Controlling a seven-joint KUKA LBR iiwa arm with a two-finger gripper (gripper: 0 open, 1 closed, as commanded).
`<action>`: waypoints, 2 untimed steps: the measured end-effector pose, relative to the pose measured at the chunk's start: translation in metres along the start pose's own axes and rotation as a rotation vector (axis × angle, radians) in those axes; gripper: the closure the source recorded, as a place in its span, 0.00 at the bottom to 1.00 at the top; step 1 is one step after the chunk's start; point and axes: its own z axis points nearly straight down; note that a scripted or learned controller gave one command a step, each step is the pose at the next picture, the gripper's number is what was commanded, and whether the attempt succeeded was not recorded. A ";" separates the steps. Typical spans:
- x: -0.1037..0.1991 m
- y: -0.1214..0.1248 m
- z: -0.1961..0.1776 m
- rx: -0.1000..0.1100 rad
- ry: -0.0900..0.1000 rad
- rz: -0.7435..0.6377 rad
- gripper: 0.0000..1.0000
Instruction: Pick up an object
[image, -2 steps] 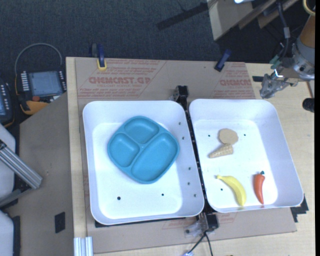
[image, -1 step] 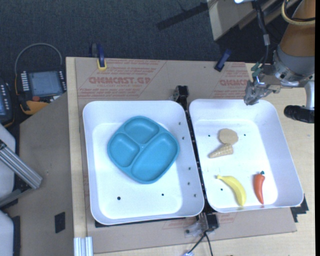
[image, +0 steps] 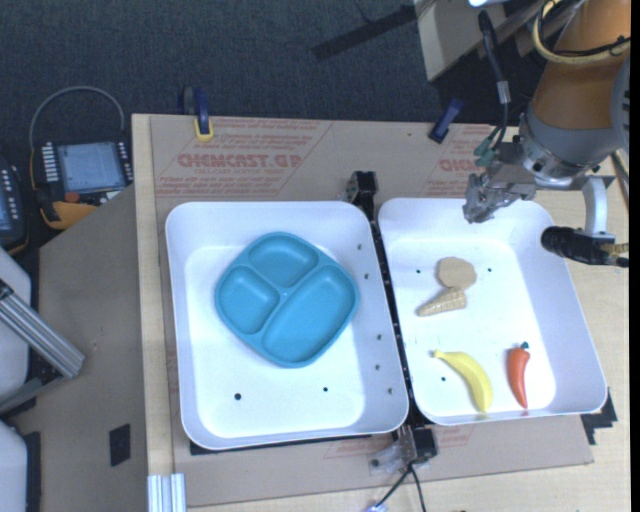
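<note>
Over the far edge of the right shallow white bin (image: 560, 300), the two-finger gripper (image: 483, 207) is hovering; whether its jaws are spread or pressed together, I cannot tell.

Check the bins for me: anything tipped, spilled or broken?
Nothing stands out. The blue divided plate lies flat in the left bin; ice cream cone, banana and carrot lie separate in the right bin.

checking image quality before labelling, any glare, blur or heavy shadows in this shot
Camera view: even light, soft shadows under the blue plate and banana; the white bins look bright but keep detail; the gripper and wrist look slightly soft, small items stay sharp enough.
</note>
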 end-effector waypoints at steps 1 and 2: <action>0.055 -0.021 0.015 0.002 0.000 0.000 1.00; 0.109 -0.034 0.026 0.001 0.000 0.001 1.00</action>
